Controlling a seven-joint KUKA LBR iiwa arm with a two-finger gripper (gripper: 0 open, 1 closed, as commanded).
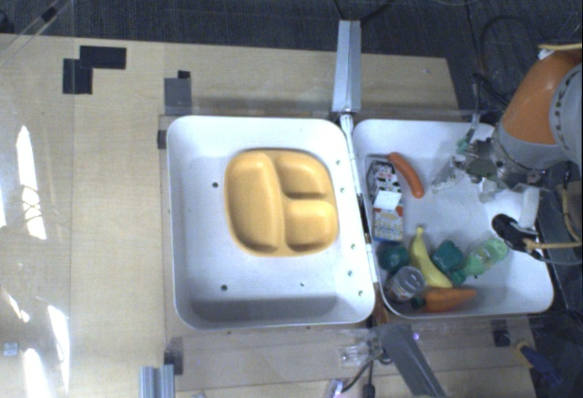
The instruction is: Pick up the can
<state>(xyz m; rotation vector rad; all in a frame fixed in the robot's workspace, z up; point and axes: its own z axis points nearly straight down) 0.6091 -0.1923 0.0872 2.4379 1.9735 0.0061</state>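
Can [404, 282] upright in right bin [533, 301], near front wall, beside banana [424, 258]. Jaws [466, 164] well apart from can; state unclear.

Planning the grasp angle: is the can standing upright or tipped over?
Tipped, apparently. The can shows its round silver end tilted toward the camera, leaning among the toys in the right bin's front-left corner.

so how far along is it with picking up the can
Nothing looks done yet: the can lies at the near left corner of the right bin, beside the banana and carrot. In hand: the tool sits over the far right part of that bin, well apart from the can, with nothing visibly in it. Left: reach the can, grip it and lift it.
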